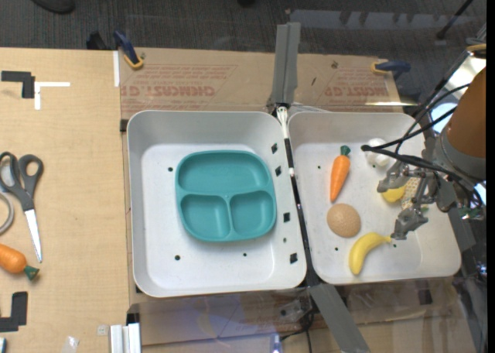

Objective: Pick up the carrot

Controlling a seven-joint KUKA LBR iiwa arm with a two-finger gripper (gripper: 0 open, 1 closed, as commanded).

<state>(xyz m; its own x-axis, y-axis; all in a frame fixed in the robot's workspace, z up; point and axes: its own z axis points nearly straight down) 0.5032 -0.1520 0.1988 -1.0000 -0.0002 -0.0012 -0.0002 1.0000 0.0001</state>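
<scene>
An orange carrot (339, 176) with a green top lies in the right bin (441, 262), near the bin's left wall, its green end pointing away from me. My gripper (394, 207) hovers low over the right half of that bin, about a hand's width to the right of the carrot and apart from it. Its fingers (404, 225) stand open. A small yellow item (394, 193) lies by the upper finger, not gripped. Nothing is held.
A tan round item (343, 220) and a yellow banana (365, 250) lie just below the carrot, a white item (375, 152) at the bin's back. The left bin (147, 212) holds a teal divided plate (227, 194). Scissors (25, 193) and a second carrot (12, 259) lie on the bench at left.
</scene>
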